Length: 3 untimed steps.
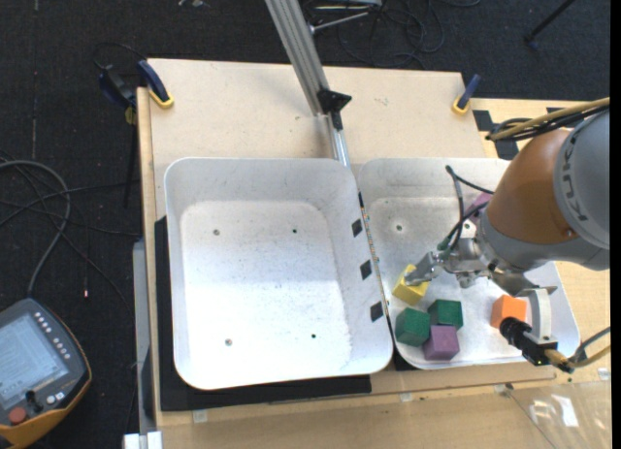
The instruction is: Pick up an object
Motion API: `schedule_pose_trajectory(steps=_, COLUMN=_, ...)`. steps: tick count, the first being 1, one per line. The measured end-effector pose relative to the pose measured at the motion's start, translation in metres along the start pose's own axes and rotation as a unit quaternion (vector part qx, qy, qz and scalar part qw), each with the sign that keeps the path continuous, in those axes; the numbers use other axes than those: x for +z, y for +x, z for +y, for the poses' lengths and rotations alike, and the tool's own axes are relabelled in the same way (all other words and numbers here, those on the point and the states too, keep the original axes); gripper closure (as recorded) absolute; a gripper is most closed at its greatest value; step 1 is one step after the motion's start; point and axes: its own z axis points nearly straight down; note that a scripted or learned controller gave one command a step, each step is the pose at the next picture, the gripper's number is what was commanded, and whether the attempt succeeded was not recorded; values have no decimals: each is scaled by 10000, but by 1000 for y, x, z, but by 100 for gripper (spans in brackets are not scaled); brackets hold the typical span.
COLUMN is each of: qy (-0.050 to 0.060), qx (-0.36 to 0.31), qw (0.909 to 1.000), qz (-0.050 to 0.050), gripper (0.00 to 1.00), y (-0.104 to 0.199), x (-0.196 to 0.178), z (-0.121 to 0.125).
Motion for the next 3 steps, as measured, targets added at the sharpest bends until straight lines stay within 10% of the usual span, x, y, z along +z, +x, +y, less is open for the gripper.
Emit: schedule_pose_trajectory(steps=3, qy=-62, qx=15, qw=10000, qz=-17, gripper=0, y=1, x=1, z=-5)
